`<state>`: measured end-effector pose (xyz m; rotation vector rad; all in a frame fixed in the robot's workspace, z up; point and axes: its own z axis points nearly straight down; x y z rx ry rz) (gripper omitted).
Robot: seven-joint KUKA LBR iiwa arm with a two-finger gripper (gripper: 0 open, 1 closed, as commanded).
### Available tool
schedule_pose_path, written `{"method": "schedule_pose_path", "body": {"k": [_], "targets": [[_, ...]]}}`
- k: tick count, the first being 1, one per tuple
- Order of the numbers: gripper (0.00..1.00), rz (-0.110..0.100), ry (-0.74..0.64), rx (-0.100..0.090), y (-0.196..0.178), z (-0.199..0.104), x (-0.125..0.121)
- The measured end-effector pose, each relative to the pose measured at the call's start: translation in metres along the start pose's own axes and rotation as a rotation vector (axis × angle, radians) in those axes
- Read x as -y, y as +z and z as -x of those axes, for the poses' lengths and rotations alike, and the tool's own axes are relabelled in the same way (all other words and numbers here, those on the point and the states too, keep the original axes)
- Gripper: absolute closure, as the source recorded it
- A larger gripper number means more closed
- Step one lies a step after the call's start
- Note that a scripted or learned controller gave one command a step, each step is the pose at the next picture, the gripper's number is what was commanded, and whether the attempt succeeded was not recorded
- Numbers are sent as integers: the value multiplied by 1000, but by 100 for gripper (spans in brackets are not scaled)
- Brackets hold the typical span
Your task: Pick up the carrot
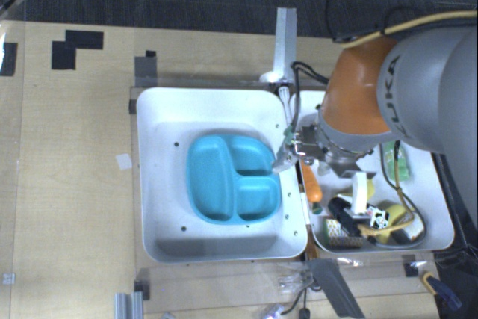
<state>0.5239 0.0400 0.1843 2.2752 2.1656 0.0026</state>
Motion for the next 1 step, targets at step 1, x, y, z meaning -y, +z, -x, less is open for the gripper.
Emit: {"method": "schedule_pose_path", "body": {"k": [1], "targets": [[0, 1, 105, 0, 0, -23, -41]]}}
